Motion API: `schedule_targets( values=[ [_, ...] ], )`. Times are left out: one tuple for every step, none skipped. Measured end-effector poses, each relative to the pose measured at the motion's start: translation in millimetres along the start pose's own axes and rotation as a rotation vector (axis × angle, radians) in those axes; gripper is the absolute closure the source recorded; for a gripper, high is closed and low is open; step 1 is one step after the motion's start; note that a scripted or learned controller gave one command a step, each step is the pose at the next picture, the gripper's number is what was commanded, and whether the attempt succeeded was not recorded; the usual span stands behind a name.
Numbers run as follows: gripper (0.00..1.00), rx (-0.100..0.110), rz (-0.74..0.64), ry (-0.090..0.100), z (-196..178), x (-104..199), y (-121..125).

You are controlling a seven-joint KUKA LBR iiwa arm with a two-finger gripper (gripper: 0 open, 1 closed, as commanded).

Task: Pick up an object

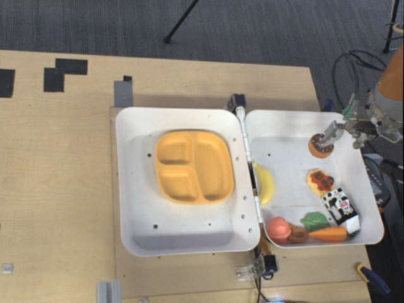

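Now: gripper over donut | near right bin far edge

My pale wooden tabletop carries black patches far left; beyond it lies grey carpet crossed by a dark stand leg.

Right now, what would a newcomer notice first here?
The yellow divided plate in the middle of the left bin. Then the toy food along the right bin's near edge: a banana, a peach, a carrot. The gripper sits over a small round brown toy at that bin's far side.
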State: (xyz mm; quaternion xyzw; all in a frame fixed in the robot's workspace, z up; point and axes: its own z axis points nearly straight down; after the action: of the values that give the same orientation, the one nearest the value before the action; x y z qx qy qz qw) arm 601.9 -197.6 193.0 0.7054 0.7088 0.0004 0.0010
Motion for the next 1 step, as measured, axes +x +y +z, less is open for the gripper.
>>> schedule_targets(
  values=[
    [0.0, -0.003, -0.194, -0.001, 95.9, 18.0, 35.2]
  ],
)
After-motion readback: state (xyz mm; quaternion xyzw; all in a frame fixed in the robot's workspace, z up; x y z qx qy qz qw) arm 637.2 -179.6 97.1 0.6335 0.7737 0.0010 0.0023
